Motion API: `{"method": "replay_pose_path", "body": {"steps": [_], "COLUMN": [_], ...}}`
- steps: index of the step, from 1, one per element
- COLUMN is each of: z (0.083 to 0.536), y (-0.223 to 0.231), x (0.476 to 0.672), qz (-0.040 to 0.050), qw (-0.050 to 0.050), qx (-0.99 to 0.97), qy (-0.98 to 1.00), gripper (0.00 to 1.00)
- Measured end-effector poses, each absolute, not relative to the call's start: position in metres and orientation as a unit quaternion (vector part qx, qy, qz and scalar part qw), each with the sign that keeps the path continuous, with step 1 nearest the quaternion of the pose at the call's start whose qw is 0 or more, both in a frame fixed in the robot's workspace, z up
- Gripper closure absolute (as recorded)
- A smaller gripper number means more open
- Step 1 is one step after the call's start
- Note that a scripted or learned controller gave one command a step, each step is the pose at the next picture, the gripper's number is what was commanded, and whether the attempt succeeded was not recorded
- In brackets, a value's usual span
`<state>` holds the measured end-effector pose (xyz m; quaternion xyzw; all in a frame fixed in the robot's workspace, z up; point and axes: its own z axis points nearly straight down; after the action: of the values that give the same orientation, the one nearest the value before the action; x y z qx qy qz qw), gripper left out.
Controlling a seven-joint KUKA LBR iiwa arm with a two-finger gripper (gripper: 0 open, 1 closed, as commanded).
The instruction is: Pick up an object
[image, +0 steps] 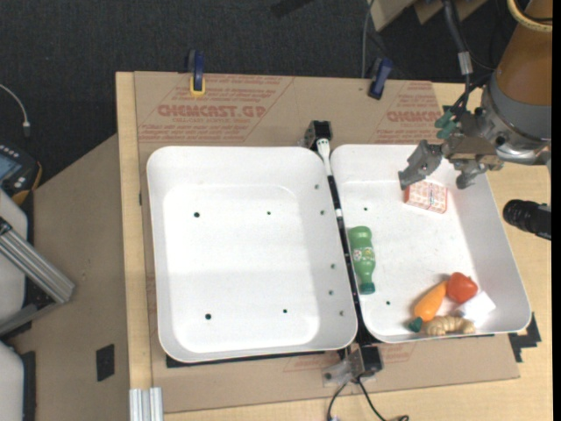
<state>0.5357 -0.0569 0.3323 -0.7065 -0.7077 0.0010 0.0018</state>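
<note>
Box (427,196), small, pink and white, lies at the back of our right bin (491,235), and our gripper (436,170) hovers just over it, fingers spread and released, holding nothing. Well apart, 1 green bottle (361,258) hugs the divider; carrot (429,302) and tomato (461,287) crowd the front corner. Nothing blocks us.

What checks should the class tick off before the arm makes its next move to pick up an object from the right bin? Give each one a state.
1. Pincer above the pink-and-white packet: ok.
2. Packet between the fingers: not ok, it lies on the right bin floor.
3. Packet apart from other items: ok.
4. Green bottle away from the pincer: ok.
5. Carrot and tomato in the near corner, clear of the pincer: ok.
</note>
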Motion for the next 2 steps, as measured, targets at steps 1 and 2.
{"method": "replay_pose_path", "body": {"steps": [1,2], "z": [0.278,0.260], "y": [-0.070,-0.053], "x": [0.478,0.479], "qz": [0.0009,0.0009], "qw": [0.002,0.002], "qx": [-0.708,-0.707], "qy": [-0.707,-0.708], "gripper": [0.00,0.00]}}
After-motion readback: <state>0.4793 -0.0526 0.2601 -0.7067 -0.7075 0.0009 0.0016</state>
